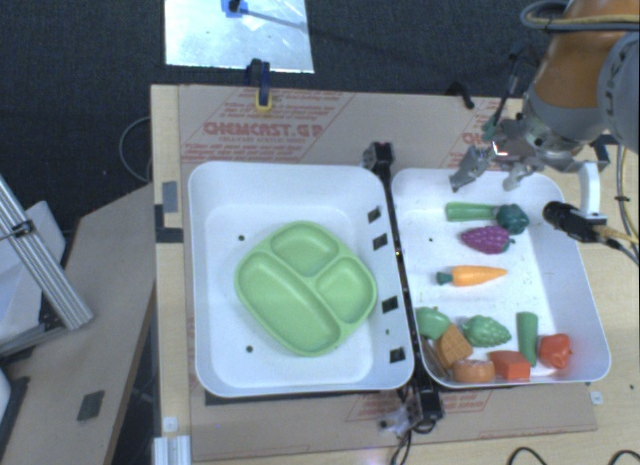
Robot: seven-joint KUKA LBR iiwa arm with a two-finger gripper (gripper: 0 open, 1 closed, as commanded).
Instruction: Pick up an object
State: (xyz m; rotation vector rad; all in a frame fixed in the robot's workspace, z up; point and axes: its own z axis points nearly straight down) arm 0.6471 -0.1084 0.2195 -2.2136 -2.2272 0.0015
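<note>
Right bin (pixel 590 298): carrot (pixel 472 275) lengthwise (tip right).

one fixed camera above, slanting down on both bins (pixel 300 178); arm (pixel 590 43) enters right

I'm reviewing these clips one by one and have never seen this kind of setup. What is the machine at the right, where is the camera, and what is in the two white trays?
This is one fixed camera above a bench, looking down at a slant. The machine is a robot arm, grey with an orange band, reaching in from the picture's right. Its gripper has open jaws and hangs over the far edge of the right bin, with nothing between them. That bin holds toy food: a green vegetable, purple grapes, an orange carrot, and a cluster of pieces along the near edge. The left bin holds a green divided plate.
</note>
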